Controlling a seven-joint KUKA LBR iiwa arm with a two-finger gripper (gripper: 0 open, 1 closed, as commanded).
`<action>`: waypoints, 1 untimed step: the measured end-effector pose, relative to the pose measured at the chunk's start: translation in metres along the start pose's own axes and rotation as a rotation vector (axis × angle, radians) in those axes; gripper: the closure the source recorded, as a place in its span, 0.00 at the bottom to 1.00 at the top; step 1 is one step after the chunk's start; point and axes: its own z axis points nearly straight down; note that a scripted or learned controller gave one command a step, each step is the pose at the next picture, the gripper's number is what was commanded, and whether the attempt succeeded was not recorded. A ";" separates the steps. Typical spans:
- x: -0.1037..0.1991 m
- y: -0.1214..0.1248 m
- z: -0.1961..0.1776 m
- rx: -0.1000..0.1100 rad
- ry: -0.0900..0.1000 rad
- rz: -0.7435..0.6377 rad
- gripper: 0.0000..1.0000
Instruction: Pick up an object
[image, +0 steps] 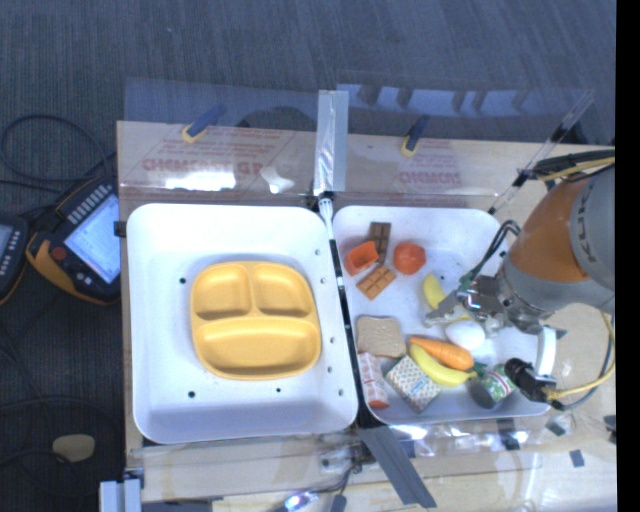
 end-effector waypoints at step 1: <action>0.005 0.052 0.002 0.008 0.002 -0.142 0.00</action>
